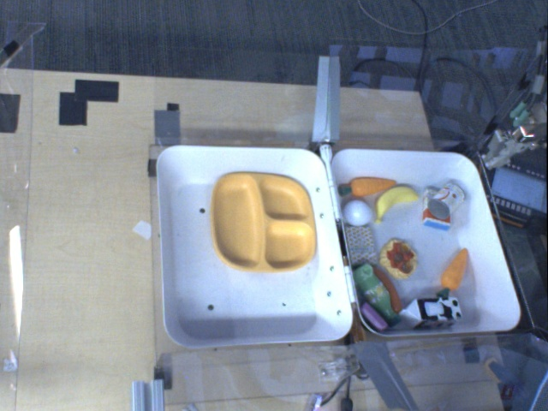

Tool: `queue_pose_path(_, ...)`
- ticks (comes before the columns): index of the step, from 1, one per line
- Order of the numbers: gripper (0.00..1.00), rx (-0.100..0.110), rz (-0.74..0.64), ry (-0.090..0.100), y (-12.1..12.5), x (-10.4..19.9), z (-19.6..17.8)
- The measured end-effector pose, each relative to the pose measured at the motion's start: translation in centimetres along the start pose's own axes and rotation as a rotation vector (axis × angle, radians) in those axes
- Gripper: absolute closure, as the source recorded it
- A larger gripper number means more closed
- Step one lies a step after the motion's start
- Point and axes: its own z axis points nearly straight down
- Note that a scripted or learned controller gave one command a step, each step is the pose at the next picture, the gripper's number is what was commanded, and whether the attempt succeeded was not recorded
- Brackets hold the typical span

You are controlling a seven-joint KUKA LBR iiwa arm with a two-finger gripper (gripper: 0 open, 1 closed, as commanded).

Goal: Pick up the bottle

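Closest to the lens, at the front of the right bin [501,268], sit a boxy black-and-white carton [437,310] and a rounded purple piece [372,317]. Just behind the purple piece lies the bottle [368,279], a small, green, glossy, plastic-looking thing on its side near the bin's left wall. Its long axis runs on a slant, from back-left to front-right; which end is the neck is too small to tell. A smooth red sausage [390,293] lies against its right side on much the same slant.

Behind the bottle is a grey meshed slab [360,241], then a white ball [357,212]. To the right lies a round pizza [399,258] with a bumpy red top, and further right a tapered orange carrot [455,269]. At the back are a second carrot [372,187], a curved yellow banana [396,201] and a small white carton [440,207] with red and blue sides.

In the left bin [184,255] rests a yellow tray [261,221], matte, with three rounded wells.

Well apart from the bottle, the claw [511,137] hangs outside the right bin's back right corner; whether it is wide or narrow cannot be told.
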Motion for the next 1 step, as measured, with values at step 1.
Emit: queue_pose_path(1,1.00,0.005,0.051,0.003,-5.09,3.46,10.19)
